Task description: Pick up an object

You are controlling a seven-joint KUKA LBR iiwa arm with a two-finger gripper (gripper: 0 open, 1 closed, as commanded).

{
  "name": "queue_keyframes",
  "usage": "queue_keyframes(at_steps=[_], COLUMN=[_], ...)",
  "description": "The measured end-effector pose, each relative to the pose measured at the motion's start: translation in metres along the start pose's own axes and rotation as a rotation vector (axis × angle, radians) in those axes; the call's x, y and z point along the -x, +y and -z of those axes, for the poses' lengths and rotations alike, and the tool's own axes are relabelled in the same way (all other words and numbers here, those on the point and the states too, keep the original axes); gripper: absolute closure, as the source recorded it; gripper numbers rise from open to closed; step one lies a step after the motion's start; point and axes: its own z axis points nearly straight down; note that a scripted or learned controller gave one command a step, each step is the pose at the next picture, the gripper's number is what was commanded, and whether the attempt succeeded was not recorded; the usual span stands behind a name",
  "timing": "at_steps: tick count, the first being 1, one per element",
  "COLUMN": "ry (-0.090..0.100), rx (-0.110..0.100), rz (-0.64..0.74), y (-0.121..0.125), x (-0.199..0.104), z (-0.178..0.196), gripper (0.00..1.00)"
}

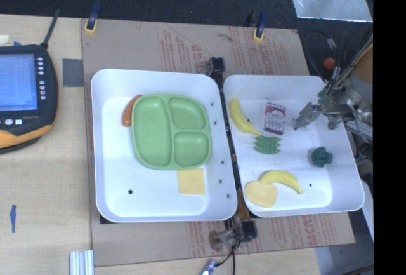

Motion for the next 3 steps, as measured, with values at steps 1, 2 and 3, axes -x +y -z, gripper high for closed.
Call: queue_keyframes(at_steps=[1, 2, 3], ry=[0.000, -0.001, -0.002], rx=[-0.003, -0.002, -0.001], rz=[0.002, 0.000, 0.003], y=[0.025, -0.011, -0.010], x=[-0.069, -0.087, -0.086], z=[-0.101, -0.101, -0.089], gripper=[0.00, 0.00, 1.00])
